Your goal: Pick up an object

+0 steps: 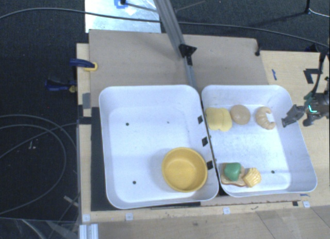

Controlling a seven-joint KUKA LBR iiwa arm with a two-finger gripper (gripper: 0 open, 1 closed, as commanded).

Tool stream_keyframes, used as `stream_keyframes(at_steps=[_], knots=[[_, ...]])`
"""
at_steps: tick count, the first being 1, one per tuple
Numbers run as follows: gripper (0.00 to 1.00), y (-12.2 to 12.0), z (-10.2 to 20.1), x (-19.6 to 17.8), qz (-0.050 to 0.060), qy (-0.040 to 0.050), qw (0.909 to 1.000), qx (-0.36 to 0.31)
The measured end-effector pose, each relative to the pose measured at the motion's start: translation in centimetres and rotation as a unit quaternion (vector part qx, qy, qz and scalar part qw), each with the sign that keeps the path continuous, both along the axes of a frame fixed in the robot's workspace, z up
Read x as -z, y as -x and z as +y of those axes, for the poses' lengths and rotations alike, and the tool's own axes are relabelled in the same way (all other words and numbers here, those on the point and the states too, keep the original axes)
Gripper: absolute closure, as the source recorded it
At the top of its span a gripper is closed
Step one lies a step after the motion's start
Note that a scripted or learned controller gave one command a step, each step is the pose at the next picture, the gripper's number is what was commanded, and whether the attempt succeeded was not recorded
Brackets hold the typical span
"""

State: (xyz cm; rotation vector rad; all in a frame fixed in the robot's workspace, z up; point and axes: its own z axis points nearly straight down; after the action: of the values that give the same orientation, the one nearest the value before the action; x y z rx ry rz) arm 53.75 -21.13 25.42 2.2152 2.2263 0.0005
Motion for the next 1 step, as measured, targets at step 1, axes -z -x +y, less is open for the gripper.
stream_keyframes(at_steps=[1], knots=[[0.00,-0.03,0.00,-0.05,-0.001,0.0002,1.0000,0.000]])
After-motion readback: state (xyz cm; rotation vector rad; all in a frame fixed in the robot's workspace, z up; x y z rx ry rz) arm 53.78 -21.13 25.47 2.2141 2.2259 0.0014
